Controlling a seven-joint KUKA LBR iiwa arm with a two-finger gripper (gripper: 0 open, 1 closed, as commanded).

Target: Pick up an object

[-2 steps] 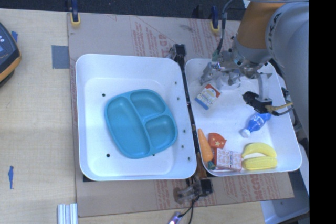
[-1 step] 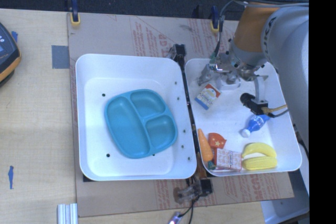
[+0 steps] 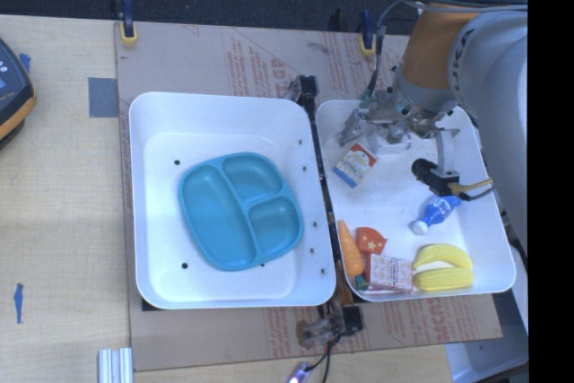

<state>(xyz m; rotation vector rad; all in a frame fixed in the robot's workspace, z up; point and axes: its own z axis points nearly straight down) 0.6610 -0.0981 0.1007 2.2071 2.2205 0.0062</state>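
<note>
Left white plastic bin: 1 blue 3-compartment plastic tray, lying flat. Right white plastic bin: small white-and-red carton near the back; orange carrot, red piece, pink packet, yellow banana, small blue bottle toward the front. Gripper hangs low just behind the carton; jaw state cannot be told.

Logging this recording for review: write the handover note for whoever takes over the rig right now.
Tool: low at the far end of the right bin, just above the small white carton; whether it grips anything cannot be seen.
Things: carton, blue bottle, banana, carrot, red piece and pink packet lie in the right bin. Blue divided plate sits in the left bin.
Done: nothing visibly lifted.
Left: grasp and raise one object.
</note>
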